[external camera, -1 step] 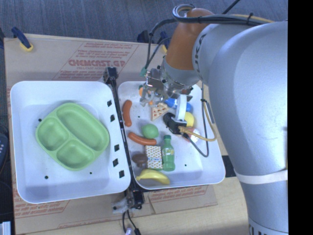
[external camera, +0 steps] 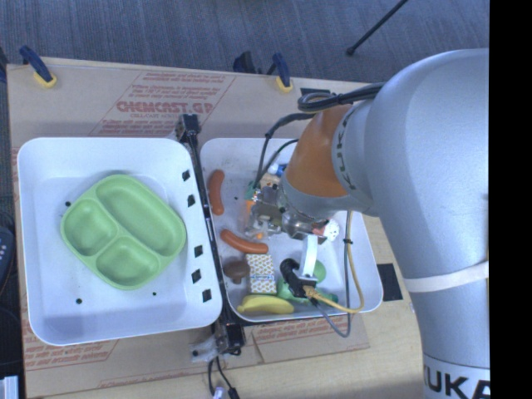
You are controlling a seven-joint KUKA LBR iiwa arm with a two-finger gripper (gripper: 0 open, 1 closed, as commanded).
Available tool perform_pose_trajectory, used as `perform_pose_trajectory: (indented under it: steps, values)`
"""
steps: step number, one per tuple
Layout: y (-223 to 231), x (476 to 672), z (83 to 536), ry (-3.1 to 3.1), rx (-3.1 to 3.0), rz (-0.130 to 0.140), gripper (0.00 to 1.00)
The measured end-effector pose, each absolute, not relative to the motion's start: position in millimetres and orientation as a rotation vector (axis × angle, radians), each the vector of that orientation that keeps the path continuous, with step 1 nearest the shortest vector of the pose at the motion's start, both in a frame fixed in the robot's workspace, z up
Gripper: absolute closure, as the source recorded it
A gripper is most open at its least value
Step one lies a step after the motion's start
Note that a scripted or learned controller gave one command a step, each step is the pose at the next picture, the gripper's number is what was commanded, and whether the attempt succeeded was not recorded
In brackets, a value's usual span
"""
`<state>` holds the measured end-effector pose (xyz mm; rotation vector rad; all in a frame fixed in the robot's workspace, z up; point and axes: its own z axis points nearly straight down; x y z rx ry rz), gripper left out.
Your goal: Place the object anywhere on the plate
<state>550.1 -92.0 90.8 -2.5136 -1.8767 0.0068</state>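
Arm in from the view's right, orange band above the wrist, claw (external camera: 264, 210) low over the right bin (external camera: 233, 152), in its upper middle part. Wrist and cabling mask the claw from above; how far open it stands cannot be told, and nothing can be made out in its hold.

Loose items, all in the right bin, placed from the claw:
- Sausage (external camera: 217, 191), lying lengthwise, just to the view's left of the claw, near the bin's left wall.
- Second sausage (external camera: 244, 242), slanted, just below the claw toward the view's bottom, close but apart from it as far as can be seen.
- Brown lump (external camera: 236, 268), further below and slightly left, beside the checkered block (external camera: 260, 273).
- Banana (external camera: 266, 305), furthest below the claw, along the bin's near wall, touching or nearly touching the checkered block's lower edge.
- Green item (external camera: 293, 289), below and to the view's right of the claw, partly hidden by robot hardware; kind not clear.

Which of these is the task's object cannot be told.

Plate (external camera: 125, 231): green, three compartments, flat in the left bin (external camera: 25, 223), well to the view's left of the claw, past the wall where the bins meet.

Both bins rest on a cardboard-covered tabletop (external camera: 166, 98).
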Motion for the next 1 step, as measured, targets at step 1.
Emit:
perform_pose_trajectory:
  steps: [1]
  values:
    - [-35.7,597.9,241.7,-2.099,-2.335,0.002,1.00]
